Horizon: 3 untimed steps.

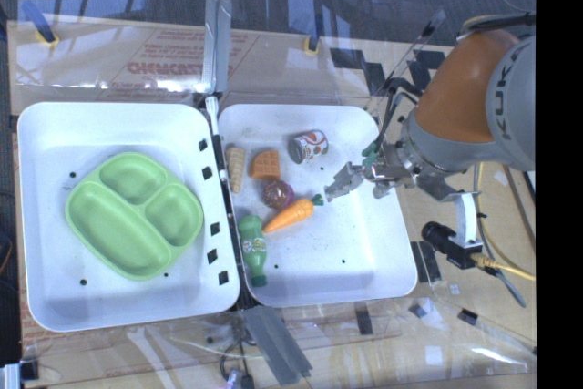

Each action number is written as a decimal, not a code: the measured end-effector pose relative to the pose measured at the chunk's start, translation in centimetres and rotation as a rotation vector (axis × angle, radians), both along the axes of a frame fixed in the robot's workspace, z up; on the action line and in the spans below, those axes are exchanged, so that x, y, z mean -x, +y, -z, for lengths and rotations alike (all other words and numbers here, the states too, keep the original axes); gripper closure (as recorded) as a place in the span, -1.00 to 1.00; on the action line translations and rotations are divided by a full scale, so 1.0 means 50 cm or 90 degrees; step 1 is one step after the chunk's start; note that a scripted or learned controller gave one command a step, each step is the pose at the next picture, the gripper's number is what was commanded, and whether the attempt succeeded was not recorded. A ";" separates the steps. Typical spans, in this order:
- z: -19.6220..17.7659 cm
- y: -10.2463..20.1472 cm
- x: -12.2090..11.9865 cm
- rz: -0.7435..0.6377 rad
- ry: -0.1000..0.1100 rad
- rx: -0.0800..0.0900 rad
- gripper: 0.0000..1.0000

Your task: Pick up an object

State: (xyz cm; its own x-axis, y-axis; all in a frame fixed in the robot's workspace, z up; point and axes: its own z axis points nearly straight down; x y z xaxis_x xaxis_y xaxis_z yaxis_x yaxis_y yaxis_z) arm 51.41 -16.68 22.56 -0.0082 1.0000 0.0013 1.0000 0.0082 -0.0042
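The right bin holds several toy foods. An orange carrot with a green top lies near the middle, a dark red round fruit just above it, and an orange wedge above that. A pale corn cob lies along the left wall. A small can lies on its side near the far wall. A green bottle lies at the front left. My gripper hangs over the bin's right part, just right of the carrot's green top, with nothing seen between its fingers.
The left bin holds a green divided plate. A grey metal bar stands behind the seam between the bins. The arm's orange band rises at the right, over the bench beside the right bin.
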 end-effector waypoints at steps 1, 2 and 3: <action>0.260 0.091 -0.094 -0.063 0.001 0.000 -1.00; 0.268 0.134 -0.229 -0.047 0.000 0.000 -1.00; 0.247 0.136 -0.230 -0.050 0.001 0.000 1.00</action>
State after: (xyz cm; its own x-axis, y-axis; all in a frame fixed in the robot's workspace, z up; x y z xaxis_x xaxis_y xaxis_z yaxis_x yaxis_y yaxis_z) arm 62.91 -9.88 10.23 -0.0862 0.9963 0.0014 0.9963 0.0862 -0.0051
